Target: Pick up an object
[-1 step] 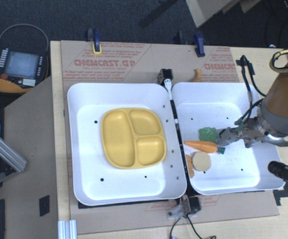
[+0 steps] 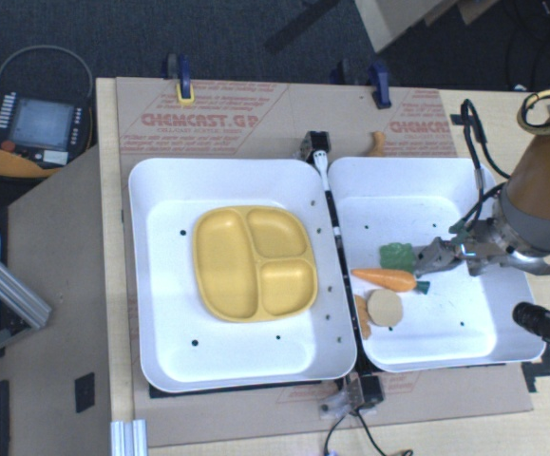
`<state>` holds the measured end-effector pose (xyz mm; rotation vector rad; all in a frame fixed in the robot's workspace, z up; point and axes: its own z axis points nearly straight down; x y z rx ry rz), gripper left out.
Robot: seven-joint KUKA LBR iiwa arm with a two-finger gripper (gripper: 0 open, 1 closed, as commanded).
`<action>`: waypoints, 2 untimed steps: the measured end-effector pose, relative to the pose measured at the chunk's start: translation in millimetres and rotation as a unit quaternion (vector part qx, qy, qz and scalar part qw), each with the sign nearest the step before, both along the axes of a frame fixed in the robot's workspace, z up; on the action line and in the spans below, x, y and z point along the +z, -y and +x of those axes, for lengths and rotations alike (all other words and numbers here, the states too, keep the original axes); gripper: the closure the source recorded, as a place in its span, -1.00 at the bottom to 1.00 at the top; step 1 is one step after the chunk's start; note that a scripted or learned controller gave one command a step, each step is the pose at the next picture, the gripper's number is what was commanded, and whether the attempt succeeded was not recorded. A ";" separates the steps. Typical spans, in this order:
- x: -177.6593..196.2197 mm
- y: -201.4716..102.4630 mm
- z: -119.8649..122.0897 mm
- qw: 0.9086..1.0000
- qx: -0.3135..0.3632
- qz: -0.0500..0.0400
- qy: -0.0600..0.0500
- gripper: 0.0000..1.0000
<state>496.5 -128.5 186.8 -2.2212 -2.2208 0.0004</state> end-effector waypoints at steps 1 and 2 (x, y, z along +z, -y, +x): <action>-52.2 9.6 2.7 1.000 -0.001 0.001 -0.002 -1.00; -105.1 9.1 1.9 1.000 -0.001 0.001 -0.002 -1.00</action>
